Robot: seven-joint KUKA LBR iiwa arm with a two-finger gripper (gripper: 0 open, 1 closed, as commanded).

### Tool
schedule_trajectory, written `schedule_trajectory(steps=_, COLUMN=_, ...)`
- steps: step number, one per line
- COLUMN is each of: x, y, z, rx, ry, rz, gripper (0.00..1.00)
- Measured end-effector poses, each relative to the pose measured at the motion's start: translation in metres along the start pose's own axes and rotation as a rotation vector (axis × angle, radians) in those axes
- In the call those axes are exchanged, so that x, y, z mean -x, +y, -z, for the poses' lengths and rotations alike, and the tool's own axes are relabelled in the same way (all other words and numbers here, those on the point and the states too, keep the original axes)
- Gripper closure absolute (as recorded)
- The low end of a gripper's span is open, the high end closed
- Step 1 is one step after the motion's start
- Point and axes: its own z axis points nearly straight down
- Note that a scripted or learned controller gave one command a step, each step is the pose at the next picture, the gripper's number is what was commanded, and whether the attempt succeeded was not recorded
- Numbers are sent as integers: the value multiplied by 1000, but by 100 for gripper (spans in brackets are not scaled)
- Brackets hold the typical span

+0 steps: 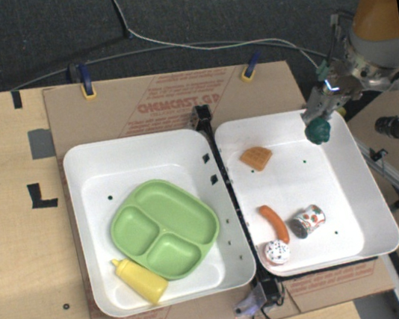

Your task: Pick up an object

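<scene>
Objects for picking are all loose in the two white bins. Right bin (377, 224) has four small ones: a waffle-looking tan piece (257, 158) up near the back left, a little orange-red hot dog (272, 220) lying at a slant in the middle, a small can (307, 221) on its side just to the right of the hot dog, and a white ball with red dots (277, 252) at the front, just below the hot dog's lower end. Can and hot dog are near each other, but I can't say whether they touch.

Left bin (87, 211) holds a green divided plate (164, 229), three compartments, sitting at an angle. A yellow mustard bottle (140, 280) lies along the plate's front left edge, touching or almost touching it.

The claw (319, 130) hangs over the back right corner of the right bin, well apart from the four objects. There's a dark teal blob at its tip; can't tell if that's part of the claw or something it has hold of, and can't tell how far open it is either. The arm (377, 19) comes in from the upper right.

Both bins sit on a cardboard sheet (175, 102) on the counter (13, 224), with two clips at the sheet's back edge.
</scene>
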Motion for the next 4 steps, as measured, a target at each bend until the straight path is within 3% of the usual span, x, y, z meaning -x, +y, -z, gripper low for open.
schedule_trajectory(steps=2, x=-123, y=8, z=-14, rx=-5, ry=2, rz=5, gripper=100)
schedule_trajectory(steps=4, x=-229, y=-5, z=-44, rx=-6, ry=1, rz=4, gripper=100)
